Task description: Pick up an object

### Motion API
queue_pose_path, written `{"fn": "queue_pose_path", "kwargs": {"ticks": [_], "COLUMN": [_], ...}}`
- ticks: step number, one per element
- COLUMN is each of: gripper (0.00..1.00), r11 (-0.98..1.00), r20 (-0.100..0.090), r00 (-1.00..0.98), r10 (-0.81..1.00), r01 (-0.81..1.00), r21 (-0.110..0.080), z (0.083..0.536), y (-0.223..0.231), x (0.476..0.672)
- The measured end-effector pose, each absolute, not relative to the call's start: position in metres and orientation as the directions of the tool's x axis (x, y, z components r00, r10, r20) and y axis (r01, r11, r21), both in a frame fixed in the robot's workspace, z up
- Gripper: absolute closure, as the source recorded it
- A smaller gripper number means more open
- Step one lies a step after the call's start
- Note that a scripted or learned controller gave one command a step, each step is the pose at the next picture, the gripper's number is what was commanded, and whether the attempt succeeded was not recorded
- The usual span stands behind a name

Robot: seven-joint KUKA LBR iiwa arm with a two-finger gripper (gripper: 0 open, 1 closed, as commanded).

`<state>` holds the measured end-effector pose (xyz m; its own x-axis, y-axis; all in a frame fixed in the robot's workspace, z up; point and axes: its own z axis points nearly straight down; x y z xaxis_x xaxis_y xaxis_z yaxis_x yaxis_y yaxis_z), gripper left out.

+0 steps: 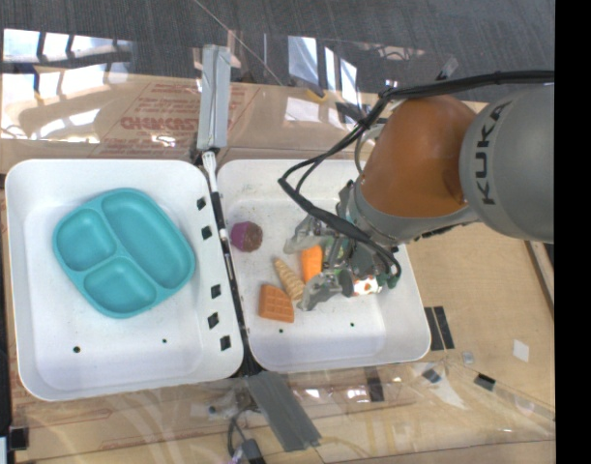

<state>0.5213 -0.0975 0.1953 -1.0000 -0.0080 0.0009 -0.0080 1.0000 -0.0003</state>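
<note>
Hanging low over the right bin [377, 334], the big grey arm [508, 162] with the orange band reaches in from the right edge of the surface [488, 288]. Its claw [309, 262] is down near the middle of that bin and it is wide open. The two fingers [318, 290] point toward the left bin [44, 346], one nearer the back wall and one nearer the front wall. A little orange carrot [312, 257] lies in the gap between them. The claw is not squeezing it, and I cannot tell if a finger touches it. Just beside the carrot, toward the front-left corner of the right bin, lies a tan cone [289, 276]. An orange waffle square [276, 304] sits at the cone's fat end, even closer to the front wall. A round purple ball [245, 236] rests by itself near the left wall of the right bin, apart from the cone and the carrot. A small white toy [366, 284] with red and green bits peeks out under the wrist, on the right side of the claw. In the left bin a blue-green plate [124, 251] with three sections lies flat in the middle.
</note>
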Motion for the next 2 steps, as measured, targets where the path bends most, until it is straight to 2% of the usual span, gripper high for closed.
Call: {"fn": "queue_pose_path", "kwargs": {"ticks": [1, 2], "gripper": [0.00, 1.00], "r11": [0.992, 0.993], "r20": [-0.010, -0.011], "r00": [-0.992, -0.993], "r10": [0.123, 0.114], "r01": [0.123, 0.114], "r21": [0.001, 0.000], "z": [0.098, 0.109], "y": [-0.106, -0.104], "x": [0.563, 0.565]}}
